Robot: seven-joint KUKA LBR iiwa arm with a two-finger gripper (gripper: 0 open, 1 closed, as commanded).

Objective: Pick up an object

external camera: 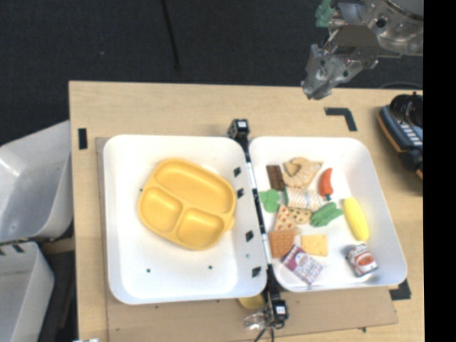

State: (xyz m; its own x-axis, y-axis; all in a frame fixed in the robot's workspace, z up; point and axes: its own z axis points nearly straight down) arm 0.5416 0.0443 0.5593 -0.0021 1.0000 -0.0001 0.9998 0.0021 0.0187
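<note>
The worktop point(178, 105) is a pale wooden board bearing two shallow white bins side by side. Taking the left bin point(125, 262) as landmark, the right bin point(377, 191) touches its right edge along a clipped seam. Black corner marks point(343, 116) sit on the bare wood beyond the right bin's far corner, and a dark device point(405, 127) lies further right.
</note>
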